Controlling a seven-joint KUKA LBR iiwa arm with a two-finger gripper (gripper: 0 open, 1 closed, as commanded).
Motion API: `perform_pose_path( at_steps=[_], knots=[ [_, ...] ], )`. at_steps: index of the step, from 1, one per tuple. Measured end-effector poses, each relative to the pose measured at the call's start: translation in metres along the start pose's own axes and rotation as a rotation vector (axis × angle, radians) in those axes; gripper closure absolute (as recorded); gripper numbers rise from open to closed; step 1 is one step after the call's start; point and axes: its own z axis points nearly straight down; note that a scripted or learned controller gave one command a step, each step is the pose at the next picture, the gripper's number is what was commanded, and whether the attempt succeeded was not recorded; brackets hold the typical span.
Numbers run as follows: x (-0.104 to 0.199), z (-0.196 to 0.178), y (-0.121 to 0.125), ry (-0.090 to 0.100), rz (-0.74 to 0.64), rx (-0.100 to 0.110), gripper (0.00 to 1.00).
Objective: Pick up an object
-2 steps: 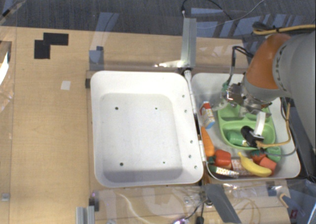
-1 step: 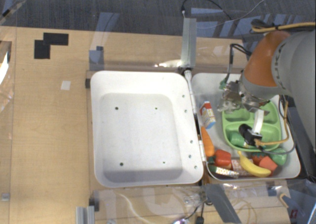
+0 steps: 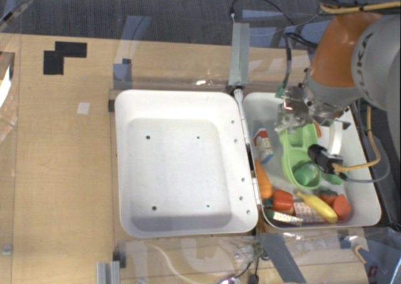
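Note:
My gripper (image 3: 293, 112) hangs over the far part of the right bin (image 3: 371, 196), just above the far end of a green scoop (image 3: 299, 151). The scoop lies lengthwise in the bin, with its round cup (image 3: 306, 176) toward the near side. Whether the gripper touches the scoop is hidden by the wrist. Near the bin's front lie a yellow banana (image 3: 317, 206), a red pepper-like piece (image 3: 283, 199) and an orange-red piece (image 3: 341, 205). An orange carrot (image 3: 264, 181) and a small printed carton (image 3: 264, 145) lie along the bin's left wall.
The left bin (image 3: 182, 163) stands beside the right one, and they meet at a shared rim (image 3: 248, 151). A patterned flat packet (image 3: 289, 217) lies at the right bin's front edge. The arm's orange band (image 3: 335, 51) rises at the back right.

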Motion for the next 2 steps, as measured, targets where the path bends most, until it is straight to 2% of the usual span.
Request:
perform_pose_path(
  at_steps=[1, 2],
  knots=[
    [0.003, 0.032, -0.02, 0.0, 0.123, 0.001, 1.0],
    [0.054, 0.009, -0.077, 0.0, -0.111, 0.002, 1.0]
  ],
)
